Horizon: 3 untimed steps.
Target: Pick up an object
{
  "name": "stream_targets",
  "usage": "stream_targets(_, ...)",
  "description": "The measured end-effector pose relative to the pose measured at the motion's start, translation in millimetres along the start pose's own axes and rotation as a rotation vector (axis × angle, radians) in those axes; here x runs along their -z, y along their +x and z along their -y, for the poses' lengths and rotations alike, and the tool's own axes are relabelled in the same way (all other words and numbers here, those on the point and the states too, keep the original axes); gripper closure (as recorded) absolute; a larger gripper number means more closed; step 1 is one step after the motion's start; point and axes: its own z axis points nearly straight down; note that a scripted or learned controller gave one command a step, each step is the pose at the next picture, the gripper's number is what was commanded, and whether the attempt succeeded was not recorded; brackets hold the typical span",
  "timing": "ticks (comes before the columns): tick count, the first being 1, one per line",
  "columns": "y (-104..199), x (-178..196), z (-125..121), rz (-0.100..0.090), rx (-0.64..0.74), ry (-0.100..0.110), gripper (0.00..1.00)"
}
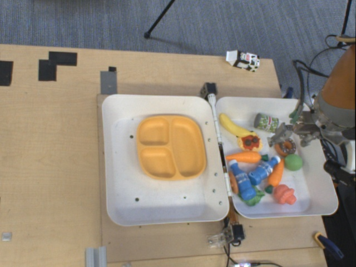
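My gripper (pixel 289 140) hangs low over the back right part of the right bin (pixel 322 204), fingers spread open. A small round brown-and-orange toy (pixel 286 147) lies right under it, between the fingertips, resting on the bin floor. Just in front of it sits a green ball (pixel 293 162). A green can (pixel 267 121) lies to the gripper's left. Nothing is lifted.
The right bin also holds a yellow banana (pixel 233 128), a red-orange toy (pixel 251 142), two carrots (pixel 245 157) (pixel 276 173), blue bottles (pixel 245 183) and a pink toy (pixel 285 194). A yellow divided plate (pixel 169 147) lies in the left bin (pixel 119 199).
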Motion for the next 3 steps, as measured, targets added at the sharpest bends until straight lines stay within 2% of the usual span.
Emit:
stream_targets(1, -48, -111, -19, 0.002, 0.453, -0.006, 0.0)
stream_targets(2, 23, -118, -38, 0.008, 0.512, -0.017, 0.0)
stream_targets(3, 43, -118, -38, 0.01, 0.384, -0.017, 0.0)
